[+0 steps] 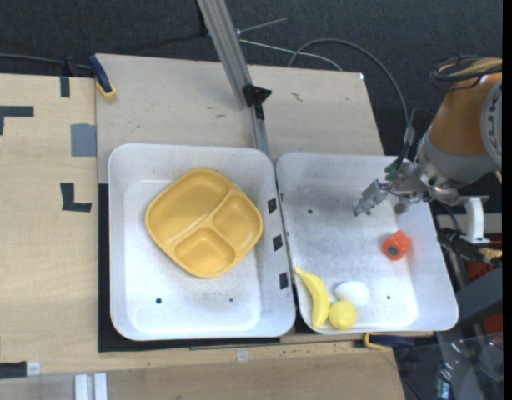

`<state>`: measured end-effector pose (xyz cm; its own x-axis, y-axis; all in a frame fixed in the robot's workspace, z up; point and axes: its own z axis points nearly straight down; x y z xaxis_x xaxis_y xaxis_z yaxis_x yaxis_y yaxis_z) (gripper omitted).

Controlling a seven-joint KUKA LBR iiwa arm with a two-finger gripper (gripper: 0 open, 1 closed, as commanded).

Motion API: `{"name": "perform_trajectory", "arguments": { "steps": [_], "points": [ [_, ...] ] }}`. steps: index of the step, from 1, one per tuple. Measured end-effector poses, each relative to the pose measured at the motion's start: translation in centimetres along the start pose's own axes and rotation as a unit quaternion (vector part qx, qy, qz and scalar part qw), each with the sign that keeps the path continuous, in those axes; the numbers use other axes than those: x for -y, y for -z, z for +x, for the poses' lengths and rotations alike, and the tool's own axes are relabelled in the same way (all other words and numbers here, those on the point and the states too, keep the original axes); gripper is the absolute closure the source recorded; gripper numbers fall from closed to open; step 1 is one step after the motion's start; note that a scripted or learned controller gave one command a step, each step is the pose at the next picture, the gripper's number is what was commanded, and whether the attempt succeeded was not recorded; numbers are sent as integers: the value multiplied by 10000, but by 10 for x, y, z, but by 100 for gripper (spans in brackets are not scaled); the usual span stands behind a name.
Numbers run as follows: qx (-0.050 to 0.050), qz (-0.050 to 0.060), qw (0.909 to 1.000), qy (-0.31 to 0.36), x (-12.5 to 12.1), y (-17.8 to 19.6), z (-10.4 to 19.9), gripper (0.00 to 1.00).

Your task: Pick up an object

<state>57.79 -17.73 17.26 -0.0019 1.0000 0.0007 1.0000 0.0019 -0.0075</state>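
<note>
two shallow white plastic bins sit side by side on a pale bench [198, 90], their floors matte and lightly speckled with dark scuffs. the left bin [127, 307] carries a yellow divided plate [204, 222], smooth and rounded at the corners, moulded into three compartments and lying flat but turned at an angle to the bin walls. the right bin [431, 307] holds four small things. a small orange-red rounded object [395, 246], with a touch of green at its top, lies alone toward the right side. at the near edge a curved yellow banana [315, 295] lies along the left wall, just beside a smooth white egg-shaped piece [352, 291] and a round yellow ball-like fruit [342, 314], the three clustered close and seeming to touch.

the arm's orange band and grey wrist enter from the right. the gripper [381, 197] hangs over the far part of the right bin, its two grey metal fingers spread apart and pointing down and left. nothing lies between them, and the orange-red object sits nearer, apart from the fingertips. a slanted metal pole [225, 40] rises from behind the bins.
</note>
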Motion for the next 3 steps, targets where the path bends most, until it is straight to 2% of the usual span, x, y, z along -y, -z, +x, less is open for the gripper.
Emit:
{"name": "perform_trajectory", "arguments": {
  "steps": [2, 3],
  "points": [
    [13, -36, 10000, 1, 5, -84, 4, 0],
    [5, -33, 10000, 5, 5, -74, 5, 100]
  ]
}}
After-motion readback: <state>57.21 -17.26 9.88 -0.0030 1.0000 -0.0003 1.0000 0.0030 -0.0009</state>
